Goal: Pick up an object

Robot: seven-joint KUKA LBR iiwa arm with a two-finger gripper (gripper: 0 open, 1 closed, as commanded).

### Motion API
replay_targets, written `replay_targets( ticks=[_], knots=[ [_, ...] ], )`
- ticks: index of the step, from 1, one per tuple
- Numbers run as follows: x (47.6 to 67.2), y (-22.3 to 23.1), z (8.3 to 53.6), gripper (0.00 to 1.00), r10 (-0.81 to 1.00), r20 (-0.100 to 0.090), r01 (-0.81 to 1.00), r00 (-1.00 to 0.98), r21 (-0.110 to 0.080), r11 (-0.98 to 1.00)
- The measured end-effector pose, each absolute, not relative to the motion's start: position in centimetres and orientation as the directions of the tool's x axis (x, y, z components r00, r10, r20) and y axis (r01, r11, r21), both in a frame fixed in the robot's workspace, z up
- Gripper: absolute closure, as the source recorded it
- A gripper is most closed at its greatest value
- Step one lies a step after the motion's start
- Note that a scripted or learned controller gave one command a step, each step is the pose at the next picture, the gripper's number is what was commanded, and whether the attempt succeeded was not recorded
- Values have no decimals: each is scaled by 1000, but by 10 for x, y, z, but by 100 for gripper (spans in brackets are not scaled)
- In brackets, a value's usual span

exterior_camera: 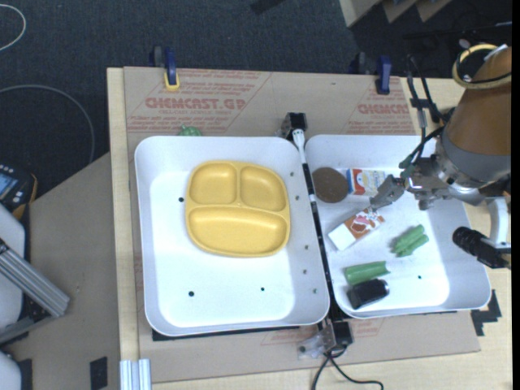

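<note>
The right bin (455,295) is holding all the loose objects. Nearest the gripper (383,197) is a small white and red packet (357,227), lying tilted near the middle of that bin, just below and left of the fingertips; whether they are touching it cannot be told. Further back and a little left, a white carton with red and blue print (363,180) is lying against the far part of the bin, and a round brown disc (330,184) is sitting just left of it, close to the bin's left wall. To the right of the packet a light green piece (409,240) is resting at a slant. Nearer the front, a darker green cylinder (366,271) is lying on its side, and a black object (368,292) is sitting just beside it, at the front edge.

The arm (479,120) is reaching in from the right, its orange band above the grey wrist, and the gripper is hanging low over the middle of the right bin. Whether its fingers are spread or closed cannot be told, and nothing is visibly lodged between them.

The left bin (162,242) is carrying a yellow divided plate (238,207), sitting toward its far half. Both bins are resting side by side on a brown board (244,96).
</note>
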State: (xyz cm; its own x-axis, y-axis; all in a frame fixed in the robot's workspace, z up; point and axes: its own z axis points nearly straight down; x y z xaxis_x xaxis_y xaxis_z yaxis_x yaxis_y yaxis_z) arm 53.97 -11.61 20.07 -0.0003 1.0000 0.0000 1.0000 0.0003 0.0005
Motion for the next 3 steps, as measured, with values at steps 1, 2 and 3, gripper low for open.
replay_targets(
  ticks=[1,2,3],
  knots=[
    [475,-146,154,0,1000,2,1000,6,-10,-6],
    [499,-230,260,0,1000,-10,1000,6,14,-5],
    [497,-183,546,0,1000,-8,1000,-4,23,4]
  ],
)
